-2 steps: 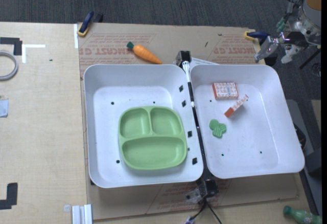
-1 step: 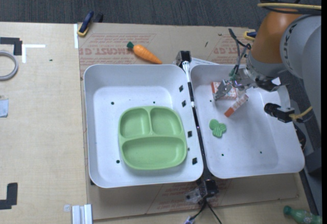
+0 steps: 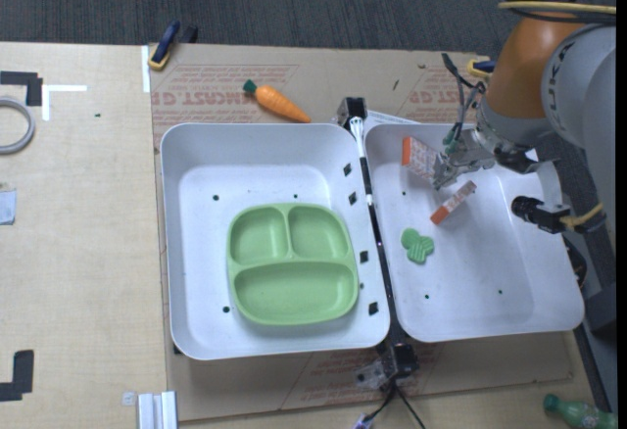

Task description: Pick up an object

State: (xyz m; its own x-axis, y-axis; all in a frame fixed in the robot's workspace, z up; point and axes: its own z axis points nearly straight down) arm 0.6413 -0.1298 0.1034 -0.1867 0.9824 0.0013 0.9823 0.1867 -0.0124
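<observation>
Fingers low in the right bin — whether apart or together, cannot tell. One small orange-and-white tube lies just below the fingers; likely light, stiff, best pinched across its middle. One orange packet just left of the fingers. One green clover piece further below — flat, harder to take.

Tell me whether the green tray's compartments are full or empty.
Empty. The green tray in the left bin shows bare green in all three compartments.
</observation>
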